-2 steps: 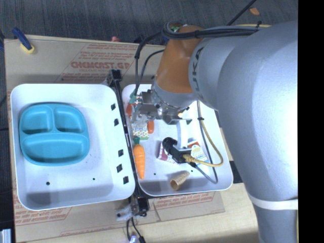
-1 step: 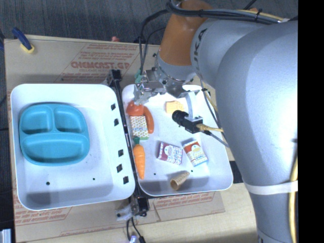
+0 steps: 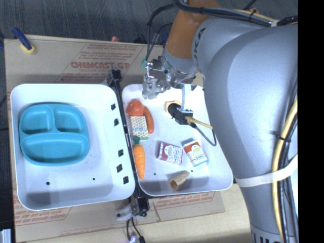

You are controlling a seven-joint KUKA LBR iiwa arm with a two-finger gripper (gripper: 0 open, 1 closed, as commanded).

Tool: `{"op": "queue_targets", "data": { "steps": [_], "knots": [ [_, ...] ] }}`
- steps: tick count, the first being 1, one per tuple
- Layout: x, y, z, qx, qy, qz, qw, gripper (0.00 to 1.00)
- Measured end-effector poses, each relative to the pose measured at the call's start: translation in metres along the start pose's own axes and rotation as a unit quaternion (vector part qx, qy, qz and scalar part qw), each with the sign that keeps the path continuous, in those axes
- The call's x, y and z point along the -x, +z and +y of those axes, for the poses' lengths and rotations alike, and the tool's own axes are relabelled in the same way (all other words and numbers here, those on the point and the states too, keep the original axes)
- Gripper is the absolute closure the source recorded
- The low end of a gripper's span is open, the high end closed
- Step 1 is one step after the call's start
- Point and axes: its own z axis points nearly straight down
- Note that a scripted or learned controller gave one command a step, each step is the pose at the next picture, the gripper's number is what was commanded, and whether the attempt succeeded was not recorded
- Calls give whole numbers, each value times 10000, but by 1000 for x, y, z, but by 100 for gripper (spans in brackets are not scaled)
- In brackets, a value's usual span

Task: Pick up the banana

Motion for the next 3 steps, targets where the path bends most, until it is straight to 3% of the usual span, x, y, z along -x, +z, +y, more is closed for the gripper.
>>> {"op": "queue_targets", "data": {
  "steps": [2,3],
  "knots": [
    [-2,-20,0,-22,-83,-5,10000,100],
    [26,-164,-1,4,974,2,9952,100]
  ]
}}
